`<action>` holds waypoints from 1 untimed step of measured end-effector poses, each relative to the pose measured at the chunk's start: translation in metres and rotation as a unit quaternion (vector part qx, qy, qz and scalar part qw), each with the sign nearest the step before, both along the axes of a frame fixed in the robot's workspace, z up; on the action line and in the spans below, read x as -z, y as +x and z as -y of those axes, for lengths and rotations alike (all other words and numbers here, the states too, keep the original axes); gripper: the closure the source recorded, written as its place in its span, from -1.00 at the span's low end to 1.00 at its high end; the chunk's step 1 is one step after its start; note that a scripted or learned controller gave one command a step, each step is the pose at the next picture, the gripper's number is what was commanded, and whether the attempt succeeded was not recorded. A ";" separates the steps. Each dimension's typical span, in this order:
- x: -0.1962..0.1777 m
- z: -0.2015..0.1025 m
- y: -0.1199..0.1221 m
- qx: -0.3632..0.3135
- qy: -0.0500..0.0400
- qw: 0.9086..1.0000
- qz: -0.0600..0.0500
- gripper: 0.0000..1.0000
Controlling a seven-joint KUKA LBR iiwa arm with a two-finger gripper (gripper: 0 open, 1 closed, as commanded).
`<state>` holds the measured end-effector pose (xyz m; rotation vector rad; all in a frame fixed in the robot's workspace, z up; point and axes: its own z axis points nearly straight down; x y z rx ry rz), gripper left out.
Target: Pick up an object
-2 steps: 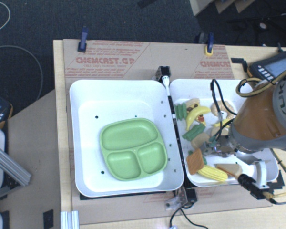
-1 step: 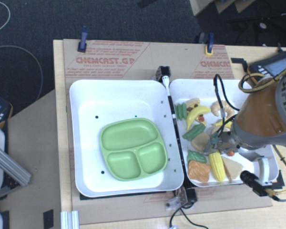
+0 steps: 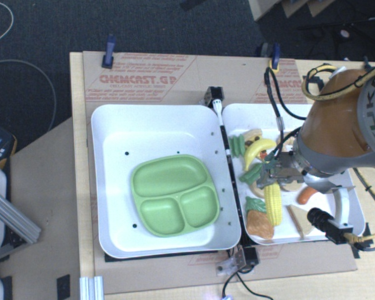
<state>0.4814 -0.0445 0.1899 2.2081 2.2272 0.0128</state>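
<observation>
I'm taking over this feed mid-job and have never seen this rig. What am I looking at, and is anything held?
One camera looks down at a slant on a bench with two white bins. The left bin holds a green divided plate. The right bin holds toy food: a banana, corn, a green pepper, a red piece, a wooden stick. The grey and orange arm reaches in from the right; its gripper sits low among the food, above the corn. Whether it grips anything is unclear.
</observation>
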 end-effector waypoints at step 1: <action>-0.044 -0.046 0.029 0.001 0.000 1.000 -0.001 1.00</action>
